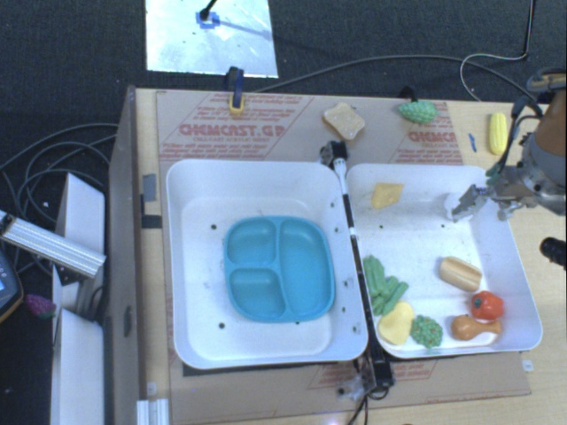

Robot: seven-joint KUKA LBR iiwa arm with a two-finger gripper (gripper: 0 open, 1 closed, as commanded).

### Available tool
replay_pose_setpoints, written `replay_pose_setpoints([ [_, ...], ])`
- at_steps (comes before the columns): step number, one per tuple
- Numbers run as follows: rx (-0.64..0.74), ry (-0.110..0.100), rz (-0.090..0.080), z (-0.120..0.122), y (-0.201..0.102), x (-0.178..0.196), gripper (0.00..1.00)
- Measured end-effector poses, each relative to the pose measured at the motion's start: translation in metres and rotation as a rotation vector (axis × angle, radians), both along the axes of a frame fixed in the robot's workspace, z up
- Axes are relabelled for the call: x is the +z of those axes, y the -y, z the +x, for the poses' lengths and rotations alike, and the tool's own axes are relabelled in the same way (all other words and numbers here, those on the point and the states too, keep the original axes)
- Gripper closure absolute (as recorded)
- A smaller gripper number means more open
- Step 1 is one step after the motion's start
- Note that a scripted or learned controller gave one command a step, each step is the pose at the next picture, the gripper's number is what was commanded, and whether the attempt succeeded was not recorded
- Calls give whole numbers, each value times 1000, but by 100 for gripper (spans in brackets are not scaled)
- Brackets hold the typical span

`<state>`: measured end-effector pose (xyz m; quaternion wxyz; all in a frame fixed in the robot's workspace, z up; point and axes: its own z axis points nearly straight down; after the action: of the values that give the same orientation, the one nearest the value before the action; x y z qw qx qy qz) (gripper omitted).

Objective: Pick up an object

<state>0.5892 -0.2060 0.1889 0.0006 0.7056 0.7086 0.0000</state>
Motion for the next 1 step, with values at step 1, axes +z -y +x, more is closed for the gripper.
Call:
replay_pose_setpoints([
  [1,-2,-1,1,-29,0,-56,0],
])
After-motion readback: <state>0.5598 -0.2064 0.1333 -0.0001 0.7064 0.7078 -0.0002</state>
